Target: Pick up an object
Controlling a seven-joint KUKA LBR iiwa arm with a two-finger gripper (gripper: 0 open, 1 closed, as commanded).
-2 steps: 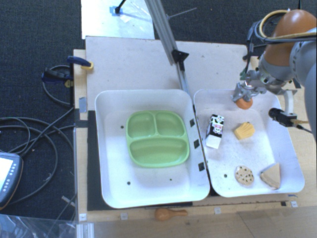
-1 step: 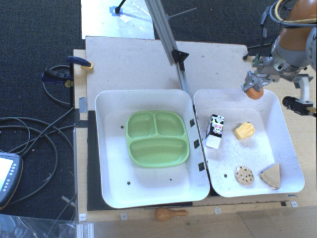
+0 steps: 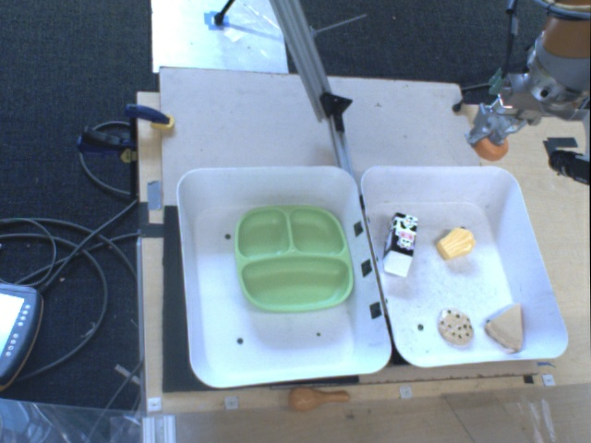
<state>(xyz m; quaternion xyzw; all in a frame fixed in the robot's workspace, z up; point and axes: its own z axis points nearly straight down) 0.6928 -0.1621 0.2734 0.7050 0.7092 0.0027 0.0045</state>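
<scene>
My gripper [image 3: 488,135] hangs at the upper right, beyond the far rim of the right bin [image 3: 531,238]. A small round orange object [image 3: 491,149] sits between its fingertips, lifted over the bench. In the right bin lie a black-and-white milk carton [image 3: 401,244], a yellow ridged piece [image 3: 455,243], a speckled cookie [image 3: 454,327] and a tan wedge [image 3: 506,328].
The left bin [image 3: 199,275] holds a green divided plate [image 3: 294,257]. A slanted metal pole [image 3: 305,53] crosses the back of the bench and ends near the seam between the bins. A small wooden piece [image 3: 319,397] lies at the bench's front edge. Cables and a clamp [image 3: 138,123] are at the left.
</scene>
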